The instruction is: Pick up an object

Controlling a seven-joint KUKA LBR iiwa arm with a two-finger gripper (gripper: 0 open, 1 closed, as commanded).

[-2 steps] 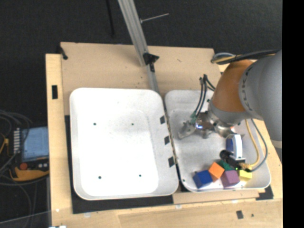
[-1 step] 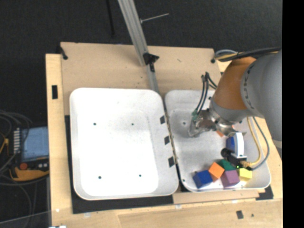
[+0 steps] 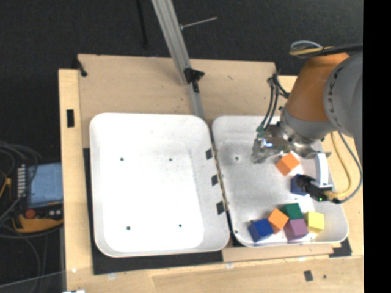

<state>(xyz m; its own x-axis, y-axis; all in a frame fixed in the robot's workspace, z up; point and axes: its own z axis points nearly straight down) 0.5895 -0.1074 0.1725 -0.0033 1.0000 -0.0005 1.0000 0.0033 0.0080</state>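
Observation:
My gripper hangs over the upper middle of the right bin, below the grey and orange arm. An orange cube lies just to its right, close against the wrist. A dark blue block sits a little lower right of that, partly hidden by the gripper's body. Along the bin's front edge lie a blue cube, a second orange cube, a green cube, a purple cube and a yellow cube.
The left bin stands beside the right one, with small black clips along their shared edge. A slanted metal rail runs down to the bins' back edge. Cables trail from the wrist on the right.

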